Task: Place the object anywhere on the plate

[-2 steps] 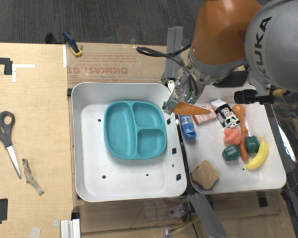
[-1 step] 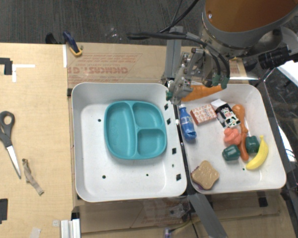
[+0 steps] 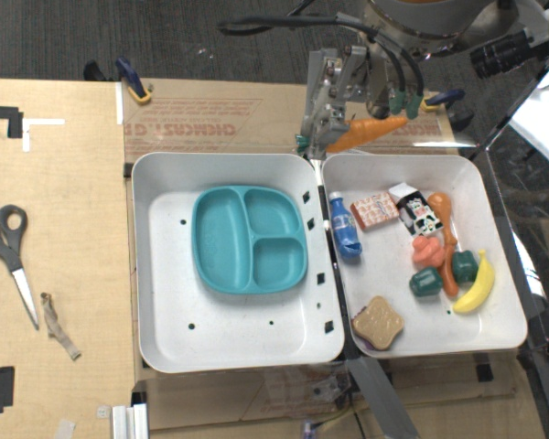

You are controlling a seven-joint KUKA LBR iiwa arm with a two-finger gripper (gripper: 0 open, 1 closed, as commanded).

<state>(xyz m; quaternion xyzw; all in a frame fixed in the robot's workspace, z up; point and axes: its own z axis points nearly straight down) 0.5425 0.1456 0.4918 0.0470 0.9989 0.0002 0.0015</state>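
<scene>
A teal three-compartment plate (image 3: 221, 245) lies in the left white bin (image 3: 160, 282). My gripper (image 3: 318, 143) hangs above the back edge where the two bins meet, just behind the plate's far right corner. It is shut on an orange toy carrot (image 3: 373, 130), which sticks out to the right of the fingers, nearly level, above the back rim of the right bin (image 3: 499, 323). The carrot's green top points toward the arm.
The right bin holds a blue bottle (image 3: 345, 230), a small red box (image 3: 375, 210), a black-and-white carton (image 3: 417, 212), a banana (image 3: 476, 287), a bread slice (image 3: 378, 324) and several orange, pink and green toys. Scissors (image 3: 11, 256) lie on the bench far left.
</scene>
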